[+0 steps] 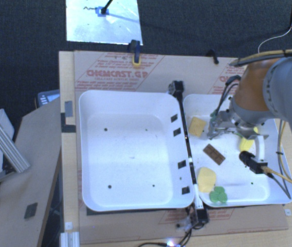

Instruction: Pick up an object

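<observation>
Both bins are plain white: the left bin (130,153) and the right bin (238,192). In the right bin, near its left wall, lies a pale yellow block (197,126). Toward the middle sits a dark brown bar (214,154). At the bin's lower left are a soft yellow lump (206,179) and, touching it below, a bright green piece (218,195). The arm (269,86) over the bin is grey with an orange band. The counter (110,71) is tan with red lettering.
</observation>
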Controlling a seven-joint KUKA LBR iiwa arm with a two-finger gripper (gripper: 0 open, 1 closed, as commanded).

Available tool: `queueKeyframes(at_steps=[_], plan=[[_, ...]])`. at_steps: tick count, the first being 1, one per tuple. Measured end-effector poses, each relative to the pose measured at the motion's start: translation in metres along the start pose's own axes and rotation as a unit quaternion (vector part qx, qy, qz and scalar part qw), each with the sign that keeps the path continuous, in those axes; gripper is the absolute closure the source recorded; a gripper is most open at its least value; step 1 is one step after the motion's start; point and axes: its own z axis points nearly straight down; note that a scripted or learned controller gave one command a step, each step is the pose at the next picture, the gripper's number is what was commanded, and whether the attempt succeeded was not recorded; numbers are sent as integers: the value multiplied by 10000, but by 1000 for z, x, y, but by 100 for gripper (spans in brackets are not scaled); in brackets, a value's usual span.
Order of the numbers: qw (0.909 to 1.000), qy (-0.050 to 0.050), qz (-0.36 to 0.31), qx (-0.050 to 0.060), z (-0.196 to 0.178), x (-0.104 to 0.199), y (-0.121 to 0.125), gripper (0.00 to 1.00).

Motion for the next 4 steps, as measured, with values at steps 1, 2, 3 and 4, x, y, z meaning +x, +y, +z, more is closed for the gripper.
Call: queueKeyframes(at_steps=[1, 2, 3, 4], plan=[[10000, -12, -14, -74, -173, 4, 50, 100], [10000, 9, -40, -42, -272, 77, 65, 100], [10000, 18, -20, 89, -141, 127, 69, 100], [10000, 6, -4, 39, -117, 131, 74, 100]])
